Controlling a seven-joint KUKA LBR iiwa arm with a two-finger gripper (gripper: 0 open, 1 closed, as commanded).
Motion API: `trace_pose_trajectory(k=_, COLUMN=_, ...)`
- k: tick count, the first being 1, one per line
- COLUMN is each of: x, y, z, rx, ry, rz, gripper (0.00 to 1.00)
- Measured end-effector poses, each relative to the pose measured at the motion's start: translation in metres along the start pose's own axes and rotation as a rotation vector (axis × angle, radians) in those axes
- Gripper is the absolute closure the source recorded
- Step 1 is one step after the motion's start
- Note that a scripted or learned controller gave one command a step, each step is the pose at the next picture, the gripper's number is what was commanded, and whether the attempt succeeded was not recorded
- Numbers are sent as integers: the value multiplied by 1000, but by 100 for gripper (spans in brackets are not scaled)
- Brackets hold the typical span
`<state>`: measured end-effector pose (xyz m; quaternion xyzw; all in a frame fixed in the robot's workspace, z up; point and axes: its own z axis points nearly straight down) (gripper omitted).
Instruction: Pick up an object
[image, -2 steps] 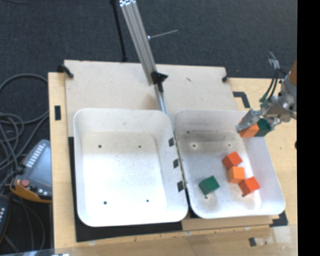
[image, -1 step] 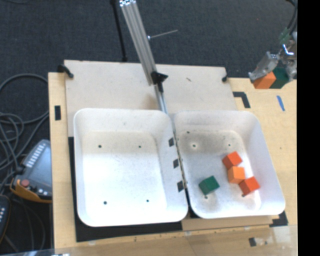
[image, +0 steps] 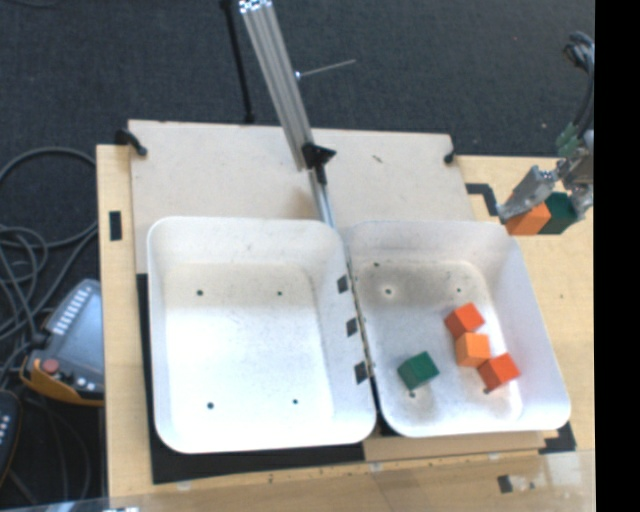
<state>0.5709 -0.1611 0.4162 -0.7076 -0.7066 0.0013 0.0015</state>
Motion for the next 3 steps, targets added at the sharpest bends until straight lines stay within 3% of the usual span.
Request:
trace_pose_trajectory(k=1, x=-1, y=2, z=-12, rx=-4, ry=-4, rz=-5, gripper=100)
trace_pose_trajectory(k=2, x=78, y=-16, z=67, rx=5, ry=3, rz=-10, gripper=100)
trace_pose_trajectory(k=3, x=153, y=-7, z=225, rx=5, ry=0, rz=-6, gripper=100)
